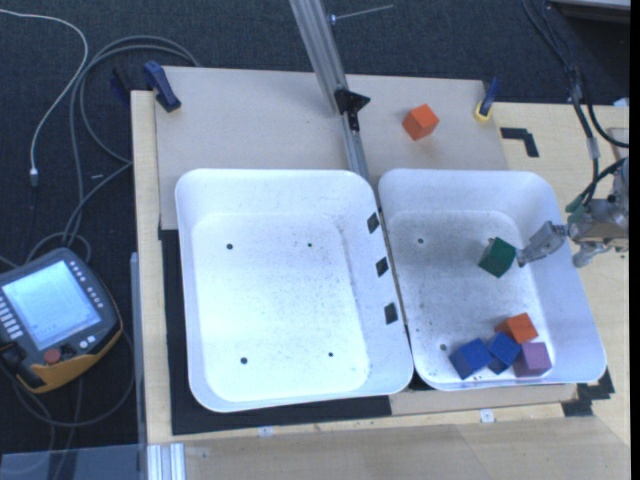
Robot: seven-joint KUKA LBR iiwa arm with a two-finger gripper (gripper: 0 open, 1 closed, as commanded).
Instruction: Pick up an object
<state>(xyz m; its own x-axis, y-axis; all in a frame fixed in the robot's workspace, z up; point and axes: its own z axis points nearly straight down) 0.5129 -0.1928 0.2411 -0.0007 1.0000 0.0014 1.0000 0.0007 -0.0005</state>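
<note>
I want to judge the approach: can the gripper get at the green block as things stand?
Probably yes. The gripper sits right beside the green block in the right bin, and nothing lies between them; the other blocks cluster at the near corner.

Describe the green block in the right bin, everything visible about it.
The green block is a small, dark green cube with a matte look and crisp edges, lying slightly rotated relative to the bin's walls. It sits on the speckled floor of the right bin, in its upper right part, apart from the cluster of blue, orange and purple blocks lower down. The end effector reaches in from the right and sits right against its upper right corner.
</note>
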